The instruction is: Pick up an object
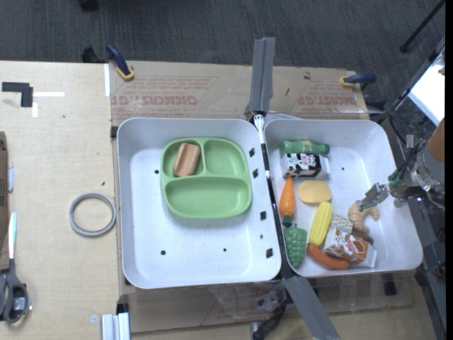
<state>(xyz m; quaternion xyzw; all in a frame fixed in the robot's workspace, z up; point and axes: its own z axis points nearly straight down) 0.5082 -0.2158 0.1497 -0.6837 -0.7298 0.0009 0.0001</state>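
The gripper hung low over the right bin, near its right wall, with its metal fingers pointing left and down. How far they stood apart could not be told, and nothing showed plainly between them. Their tips lay just above a pale shrimp, whether touching it or not could not be told.

Left of the shrimp lay a corn cob, tilted, with a snack packet beside it and a red sausage under the packet's lower edge. Above the cob sat a yellow chip. A carrot lay along the bin's left wall, and a green bumpy vegetable below it. Toward the top of the bin were a black-and-white carton and a green bottle lying on its side.

The left bin held a green divided plate, with a bread roll in its upper left compartment.

On the bench, left of the bins, lay a grey ring and scissors.
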